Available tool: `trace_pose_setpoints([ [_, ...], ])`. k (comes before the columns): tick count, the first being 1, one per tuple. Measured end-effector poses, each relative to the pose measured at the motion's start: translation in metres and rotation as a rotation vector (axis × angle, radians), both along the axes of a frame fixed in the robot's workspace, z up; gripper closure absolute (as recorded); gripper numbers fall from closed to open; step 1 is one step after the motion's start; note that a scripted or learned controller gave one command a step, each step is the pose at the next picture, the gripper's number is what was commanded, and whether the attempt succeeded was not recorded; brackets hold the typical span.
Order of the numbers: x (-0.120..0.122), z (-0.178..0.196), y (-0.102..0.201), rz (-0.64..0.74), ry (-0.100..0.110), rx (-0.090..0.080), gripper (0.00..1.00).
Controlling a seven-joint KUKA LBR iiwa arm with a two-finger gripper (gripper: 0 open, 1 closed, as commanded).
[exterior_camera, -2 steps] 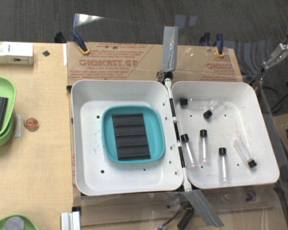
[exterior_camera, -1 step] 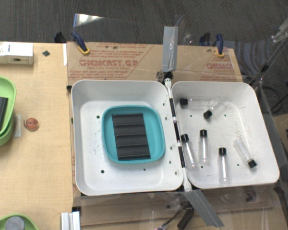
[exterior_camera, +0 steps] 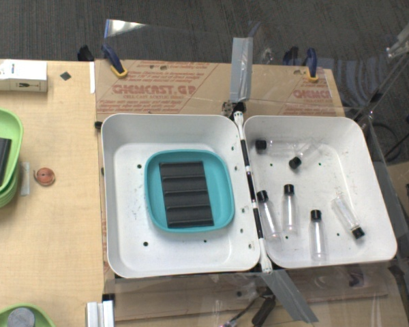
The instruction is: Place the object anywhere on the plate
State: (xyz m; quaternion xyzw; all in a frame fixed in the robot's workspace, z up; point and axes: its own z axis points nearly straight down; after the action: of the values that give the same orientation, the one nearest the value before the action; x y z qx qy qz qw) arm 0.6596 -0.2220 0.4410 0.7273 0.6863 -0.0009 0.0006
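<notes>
In the right bin (exterior_camera: 368,182) lie six clear vials (exterior_camera: 288,206); the teal plate (exterior_camera: 221,182) bears a black rack (exterior_camera: 185,194).

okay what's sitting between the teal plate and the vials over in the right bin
In the camera view, between the plate and the vials run the two bins' adjoining white walls, then bare bin floor.

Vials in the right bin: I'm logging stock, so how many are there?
6 clear, black-capped vials in the right bin: two at the back, three upright in view along the front, one slanted at right. Clear glass could hide another.
</notes>
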Motion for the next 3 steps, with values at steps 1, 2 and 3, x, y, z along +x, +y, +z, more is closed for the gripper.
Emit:
trace_pose_setpoints([
  [1, 0.0, -0.001, 0.003, -0.135, 0.001, 0.001, 0.0],
  [2, 0.0, -0.002, 0.018, -0.26, 0.004, 0.001, 0.0],
  [3, 0.0, -0.001, 0.009, -0.381, 0.001, 0.0, 0.0],
])
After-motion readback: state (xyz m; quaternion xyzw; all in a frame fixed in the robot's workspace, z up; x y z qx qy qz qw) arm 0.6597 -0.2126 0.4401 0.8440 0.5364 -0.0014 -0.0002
